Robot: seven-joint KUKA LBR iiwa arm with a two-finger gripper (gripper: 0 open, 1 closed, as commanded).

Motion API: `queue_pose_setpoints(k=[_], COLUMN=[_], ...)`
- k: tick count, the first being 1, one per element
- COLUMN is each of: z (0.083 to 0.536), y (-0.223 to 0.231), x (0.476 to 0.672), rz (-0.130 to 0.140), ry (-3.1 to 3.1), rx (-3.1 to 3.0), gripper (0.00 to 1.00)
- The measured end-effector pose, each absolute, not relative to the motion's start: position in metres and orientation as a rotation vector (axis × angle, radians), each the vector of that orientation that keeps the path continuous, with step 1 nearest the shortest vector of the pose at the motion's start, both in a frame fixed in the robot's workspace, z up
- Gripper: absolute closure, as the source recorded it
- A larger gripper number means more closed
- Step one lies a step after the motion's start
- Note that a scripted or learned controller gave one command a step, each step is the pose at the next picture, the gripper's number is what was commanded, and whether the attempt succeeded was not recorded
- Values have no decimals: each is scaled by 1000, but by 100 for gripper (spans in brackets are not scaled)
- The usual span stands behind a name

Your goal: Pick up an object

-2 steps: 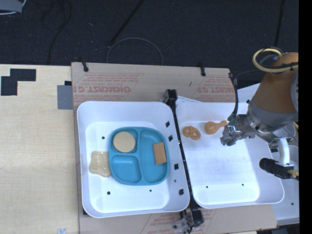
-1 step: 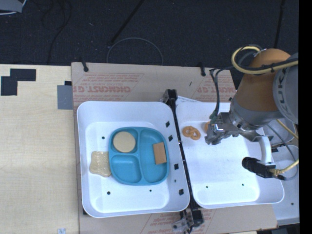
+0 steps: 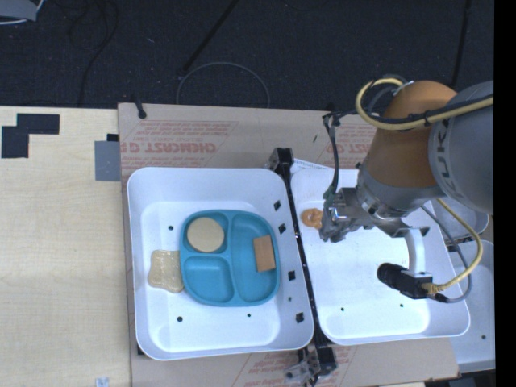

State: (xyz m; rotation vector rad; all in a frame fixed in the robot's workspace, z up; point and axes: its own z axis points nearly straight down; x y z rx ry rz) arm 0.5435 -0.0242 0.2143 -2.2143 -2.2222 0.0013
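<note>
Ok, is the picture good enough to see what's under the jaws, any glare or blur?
Camera view: even light, no strong glare on the white bins; mild softness overall. The gripper is dark and its shape blurs into shadow, so the jaws' state is unreadable. The small tan item beside it is fuzzy. The blue tray reads sharply.

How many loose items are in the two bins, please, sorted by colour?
Blue: 1, the divided tray
Tan or beige: 3, round piece, brown block, pale piece
Orange: 1, small piece
Total: 5
</note>
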Motion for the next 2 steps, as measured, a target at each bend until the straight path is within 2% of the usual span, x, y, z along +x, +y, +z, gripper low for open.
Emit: queue_pose_setpoints(k=[2], z=[235], y=[84], x=[524], rz=[2], ry=[-2225], rx=[-2214], gripper=[100])
